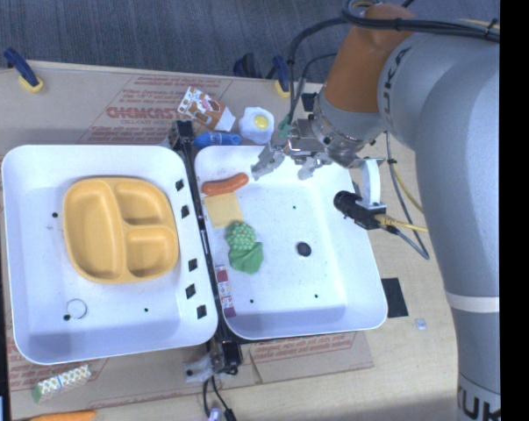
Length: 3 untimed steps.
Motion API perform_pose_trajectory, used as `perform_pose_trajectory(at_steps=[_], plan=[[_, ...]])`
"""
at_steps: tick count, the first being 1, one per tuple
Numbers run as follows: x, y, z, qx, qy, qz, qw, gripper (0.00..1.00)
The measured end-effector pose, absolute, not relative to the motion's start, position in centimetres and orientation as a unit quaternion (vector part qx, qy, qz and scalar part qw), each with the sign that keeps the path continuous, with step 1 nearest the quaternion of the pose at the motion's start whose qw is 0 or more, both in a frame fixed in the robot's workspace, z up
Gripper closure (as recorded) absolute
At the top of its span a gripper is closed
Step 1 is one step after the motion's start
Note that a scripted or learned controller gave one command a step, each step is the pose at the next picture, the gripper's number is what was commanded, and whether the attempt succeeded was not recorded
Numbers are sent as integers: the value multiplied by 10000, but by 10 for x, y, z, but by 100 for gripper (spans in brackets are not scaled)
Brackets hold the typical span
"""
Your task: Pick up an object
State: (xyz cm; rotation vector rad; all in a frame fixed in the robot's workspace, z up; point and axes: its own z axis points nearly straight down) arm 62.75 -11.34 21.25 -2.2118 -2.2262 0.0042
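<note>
The right bin (pixel 352 305) holds a small orange sausage (pixel 225 183), a yellow cheese slice (pixel 224 209), a green leafy piece (pixel 243 246) and a small dark disc (pixel 303 250). My gripper (pixel 286 164) hangs over the bin's far edge, to the right of the sausage and apart from it. It is open, its two grey fingers (pixel 266 160) spread, with nothing between them.
The left bin (pixel 18 261) holds a yellow divided plate (pixel 122 228) and a small clear ring (pixel 75 309). Behind the bins lie a fried-egg toy (pixel 257 123), a blue item (pixel 218 138) and a printed packet (pixel 198 105). A black cable plug (pixel 359 209) hangs over the right bin.
</note>
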Motion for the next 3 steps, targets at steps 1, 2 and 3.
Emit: perform_pose_trajectory(at_steps=[1,2,3], plan=[[571,-94,91,-6885,-7252,17,22,0],[571,-94,101,-6866,-7270,22,24,100],[556,-57,240,-6816,-7317,3,4,100]])
